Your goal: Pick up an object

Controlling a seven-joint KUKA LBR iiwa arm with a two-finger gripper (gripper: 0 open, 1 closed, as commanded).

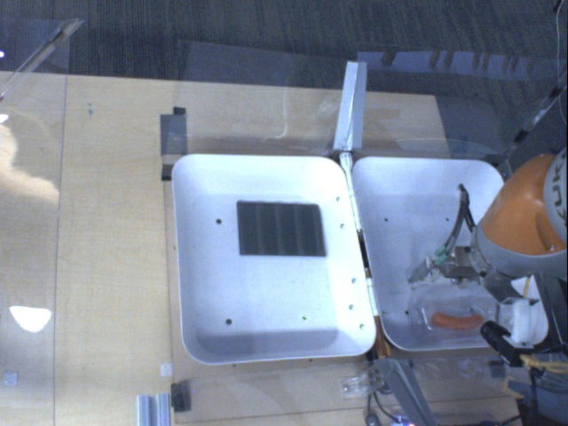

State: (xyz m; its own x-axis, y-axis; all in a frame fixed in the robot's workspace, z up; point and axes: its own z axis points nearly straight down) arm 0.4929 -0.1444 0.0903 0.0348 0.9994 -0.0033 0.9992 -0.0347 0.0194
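From where I stand, the desk [98,264] is pale wood with two white bins sitting side by side on it. The left bin [200,327] has a dark ribbed mat [280,229] lying flat near its middle, a little toward the far side. The right bin [390,202] touches it along a shared edge, and a grey bar [350,106] runs away from the point where their far corners meet.

The arm [525,216] comes in from the right, its orange band hanging over the right bin's outer side. The tool [441,266] is low in that bin, near its near half; it is small and cluttered with cable, and I cannot tell how it stands.

Just nearer than the tool, on the bin floor close to the near wall, lies an orange object [453,321], long and thin, seemingly inside something clear. It sits apart from the tool, though close by. A small green bit [439,256] shows right at the tool, too small to name
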